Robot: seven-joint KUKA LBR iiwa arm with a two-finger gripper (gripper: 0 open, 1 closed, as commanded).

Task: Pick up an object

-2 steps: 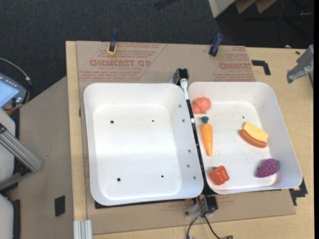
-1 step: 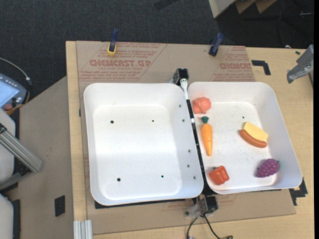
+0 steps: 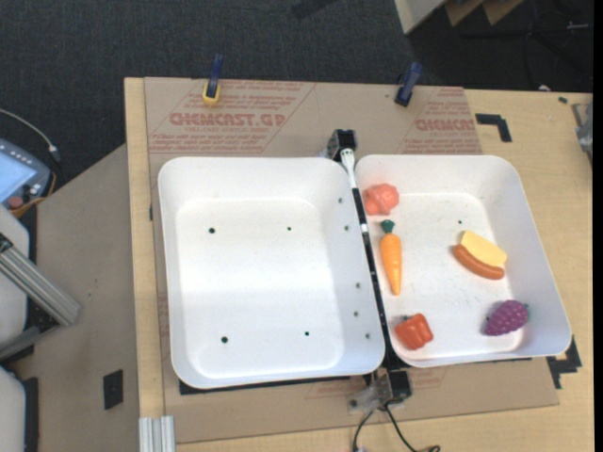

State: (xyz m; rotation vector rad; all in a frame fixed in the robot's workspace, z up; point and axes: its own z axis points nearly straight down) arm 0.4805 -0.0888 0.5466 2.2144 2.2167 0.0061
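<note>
Plainly, the pickable objects all lay in the right bin (image 3: 528, 215). An orange carrot (image 3: 391, 264) with a green top lay lengthwise close to the bin's left wall. A pinkish-red lump (image 3: 382, 199) sat just beyond its green tip. A small red piece, pepper-like (image 3: 413, 330), sat near the front-left corner. A yellow-and-orange toy shaped like a filled bun (image 3: 481, 254) lay right of centre. A bunch of purple grapes (image 3: 506, 318) rested in the front-right corner. None touched another, and all looked like glossy plastic play food.

The left bin (image 3: 179, 252) stood against the right one, their rims meeting along a dark seam. Its floor showed four small dark dots. A black clip (image 3: 341, 143) sat at the far end of the seam, and another (image 3: 391, 384) at the near end, with a thin cable trailing from it.

Both bins rested on a brown sheet (image 3: 283, 111) covering the desk (image 3: 94, 281). Red print on it read "CHEMCAST" — repeated at the right, where the bin hid part of it. A yellow-and-blue clamp (image 3: 213, 81) and a blue clamp (image 3: 408, 83) gripped the sheet's far edge. Dark carpet (image 3: 94, 26) lay beyond.

Whether the claw was open or closed could not be told.
</note>
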